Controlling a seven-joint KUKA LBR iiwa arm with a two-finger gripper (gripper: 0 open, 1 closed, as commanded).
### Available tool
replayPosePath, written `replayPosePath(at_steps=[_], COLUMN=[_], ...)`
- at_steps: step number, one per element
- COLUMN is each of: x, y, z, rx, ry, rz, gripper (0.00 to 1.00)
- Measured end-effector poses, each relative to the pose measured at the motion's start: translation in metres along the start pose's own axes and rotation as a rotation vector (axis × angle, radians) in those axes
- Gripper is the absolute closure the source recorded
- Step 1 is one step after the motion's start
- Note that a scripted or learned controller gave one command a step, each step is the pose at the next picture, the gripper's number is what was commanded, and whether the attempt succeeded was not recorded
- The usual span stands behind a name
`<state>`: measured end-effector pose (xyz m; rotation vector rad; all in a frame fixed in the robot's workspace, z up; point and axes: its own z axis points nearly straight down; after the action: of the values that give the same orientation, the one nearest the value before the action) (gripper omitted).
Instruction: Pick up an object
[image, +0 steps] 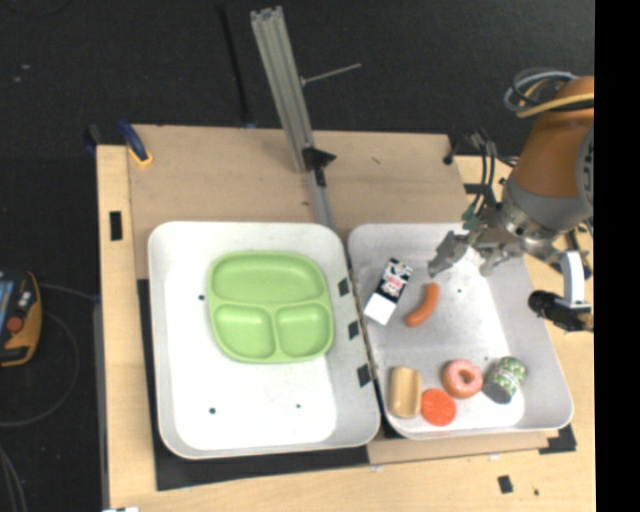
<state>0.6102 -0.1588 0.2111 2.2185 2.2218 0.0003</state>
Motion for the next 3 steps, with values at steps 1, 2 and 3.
replayPosePath(at_steps=[1,2,3], x=[0.007,0.006,0.005], y=[-0.003,0.001,0.001], z=[0.046,0.089,0.111], rx=[0.003,0.003,0.002], ry=[0.0,0.0,-0.001], rz=[0.001,0.002,0.003], gripper=[0.0,0.0,0.0])
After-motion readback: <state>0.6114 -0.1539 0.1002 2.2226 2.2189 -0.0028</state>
